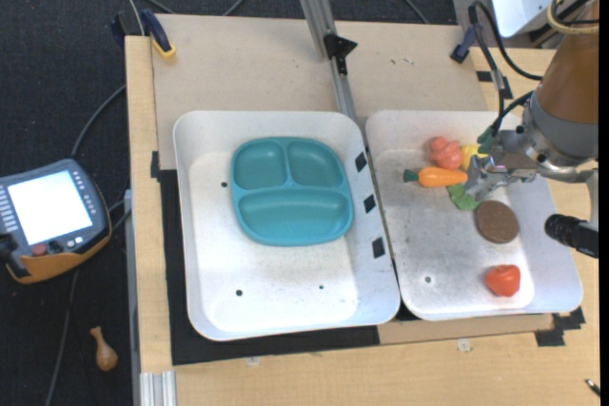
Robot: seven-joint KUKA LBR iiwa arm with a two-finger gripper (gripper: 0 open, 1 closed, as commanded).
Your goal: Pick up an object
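Gripper (483,174): low over right bin (419,233), at the toy carrot (440,177) and green piece (463,198); finger state cannot be told. Brown disc (497,222), red tomato (503,280) lie apart. Left bin (209,299): teal divided plate (289,190), likely the drop-off.

No readable text, labels, brands, numbers or signs anywhere. Lit white screen of the orange-edged handheld pendant (48,216), far to the left of the jaws beyond both bins: blank glare, nothing legible. Small dark marks on it too blurred to read.
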